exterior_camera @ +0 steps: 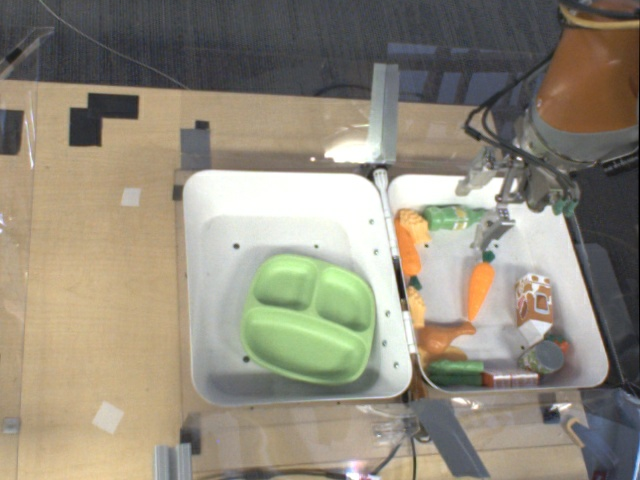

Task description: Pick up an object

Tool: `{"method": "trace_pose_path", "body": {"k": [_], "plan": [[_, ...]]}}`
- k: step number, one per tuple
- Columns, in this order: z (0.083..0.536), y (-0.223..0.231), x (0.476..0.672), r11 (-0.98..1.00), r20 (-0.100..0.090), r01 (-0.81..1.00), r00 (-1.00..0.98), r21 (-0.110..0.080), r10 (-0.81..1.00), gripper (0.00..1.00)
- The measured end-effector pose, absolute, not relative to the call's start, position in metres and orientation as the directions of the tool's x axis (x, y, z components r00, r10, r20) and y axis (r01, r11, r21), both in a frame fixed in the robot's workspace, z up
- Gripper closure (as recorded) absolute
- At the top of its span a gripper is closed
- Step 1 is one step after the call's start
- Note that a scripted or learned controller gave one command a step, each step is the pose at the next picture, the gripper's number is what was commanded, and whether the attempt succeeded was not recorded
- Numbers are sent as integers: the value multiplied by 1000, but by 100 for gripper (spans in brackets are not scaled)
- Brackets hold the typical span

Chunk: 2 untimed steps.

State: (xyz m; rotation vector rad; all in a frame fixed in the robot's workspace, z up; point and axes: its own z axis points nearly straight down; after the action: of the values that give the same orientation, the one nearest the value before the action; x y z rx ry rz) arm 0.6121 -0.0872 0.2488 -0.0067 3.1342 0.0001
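**Gripper poised above the carrot in the right-hand bin**

The arm enters from the upper right of the frame, and its gripper [493, 230] hangs over the right bin [590, 318] with the fingers spread apart and nothing between them. The orange carrot [480, 288] lies just below the fingertips, near the bin's centre, its green top pointing up-frame. A green bottle [452, 217] lies toward the bin's upper edge, left of the gripper. A brown-and-white carton [533, 301] sits to the carrot's right. In the left bin [210, 218], lower centre of the frame, rests a green divided plate [310, 318]
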Motion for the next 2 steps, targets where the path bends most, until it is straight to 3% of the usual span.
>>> {"method": "trace_pose_path", "body": {"k": [1, 2], "plan": [[98, -106, 576, 985, -13, -174, -985, -3, -174, 0], [90, -142, 563, 934, -15, -358, -934, -7, -358, 0]]}}
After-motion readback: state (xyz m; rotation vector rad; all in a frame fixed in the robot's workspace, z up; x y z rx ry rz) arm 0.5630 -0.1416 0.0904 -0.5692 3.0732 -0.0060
